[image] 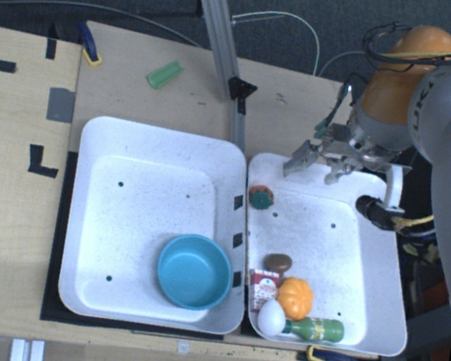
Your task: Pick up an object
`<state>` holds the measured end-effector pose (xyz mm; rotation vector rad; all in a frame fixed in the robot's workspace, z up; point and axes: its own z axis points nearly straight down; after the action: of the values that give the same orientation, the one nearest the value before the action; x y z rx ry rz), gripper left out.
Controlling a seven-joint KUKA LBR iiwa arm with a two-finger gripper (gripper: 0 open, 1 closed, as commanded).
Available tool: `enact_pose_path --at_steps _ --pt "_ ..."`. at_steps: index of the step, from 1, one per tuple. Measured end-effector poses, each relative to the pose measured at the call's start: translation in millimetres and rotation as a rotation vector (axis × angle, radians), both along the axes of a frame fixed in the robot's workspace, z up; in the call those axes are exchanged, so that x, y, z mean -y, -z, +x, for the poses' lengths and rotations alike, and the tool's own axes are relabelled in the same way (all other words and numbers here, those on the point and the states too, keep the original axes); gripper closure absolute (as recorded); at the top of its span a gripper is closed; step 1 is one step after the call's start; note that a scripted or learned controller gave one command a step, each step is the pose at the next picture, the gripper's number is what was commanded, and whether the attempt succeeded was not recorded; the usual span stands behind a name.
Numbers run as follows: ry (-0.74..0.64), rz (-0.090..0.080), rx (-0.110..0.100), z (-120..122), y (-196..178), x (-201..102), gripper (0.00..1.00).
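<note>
Camera view: gripper [320,166] spread open, holding nothing, above right bin's [382,270] far edge. Lower straight over ball [260,197], clear of rim, then close.

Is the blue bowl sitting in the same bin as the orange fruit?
No: the blue bowl lies in the left bin, while the orange fruit lies in the right bin.

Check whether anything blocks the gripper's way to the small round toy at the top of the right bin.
Nothing visible does. The gripper hangs over the right bin's far edge, and bare bin floor lies between it and the toy.
</note>
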<state>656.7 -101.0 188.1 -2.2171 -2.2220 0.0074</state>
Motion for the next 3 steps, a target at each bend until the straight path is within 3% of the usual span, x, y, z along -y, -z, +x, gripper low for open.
enact_pose_path --at_steps 2,3 --pt "0.000 0.000 -0.001 -2 100 -7 0.00" --pt "-0.002 0.001 0.003 -1 87 -8 1.00"
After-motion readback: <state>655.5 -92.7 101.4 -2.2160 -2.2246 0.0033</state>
